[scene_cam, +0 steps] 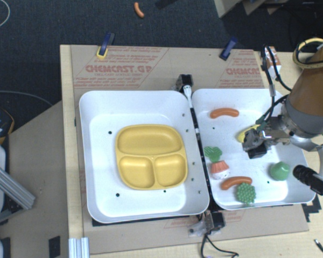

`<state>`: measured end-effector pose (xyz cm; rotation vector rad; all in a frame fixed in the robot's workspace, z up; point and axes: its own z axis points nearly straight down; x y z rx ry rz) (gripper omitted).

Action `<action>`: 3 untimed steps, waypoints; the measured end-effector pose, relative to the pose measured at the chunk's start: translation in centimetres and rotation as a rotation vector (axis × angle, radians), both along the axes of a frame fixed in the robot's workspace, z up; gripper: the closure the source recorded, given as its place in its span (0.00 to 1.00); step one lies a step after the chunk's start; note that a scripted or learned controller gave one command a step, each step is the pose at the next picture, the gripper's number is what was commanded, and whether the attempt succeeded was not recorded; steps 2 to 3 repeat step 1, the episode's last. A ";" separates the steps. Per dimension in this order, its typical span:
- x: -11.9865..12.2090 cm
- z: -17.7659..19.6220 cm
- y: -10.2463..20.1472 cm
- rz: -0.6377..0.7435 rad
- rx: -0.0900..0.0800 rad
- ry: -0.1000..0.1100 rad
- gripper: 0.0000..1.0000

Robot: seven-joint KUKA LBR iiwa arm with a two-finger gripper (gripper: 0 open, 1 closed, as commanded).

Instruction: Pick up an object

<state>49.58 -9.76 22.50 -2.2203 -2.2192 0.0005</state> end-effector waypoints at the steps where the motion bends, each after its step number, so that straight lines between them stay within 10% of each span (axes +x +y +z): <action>1: 1.4 0.9 0.8 0.003 -0.002 -0.005 1.00; 3: 1.4 0.9 0.8 0.003 -0.002 -0.005 1.00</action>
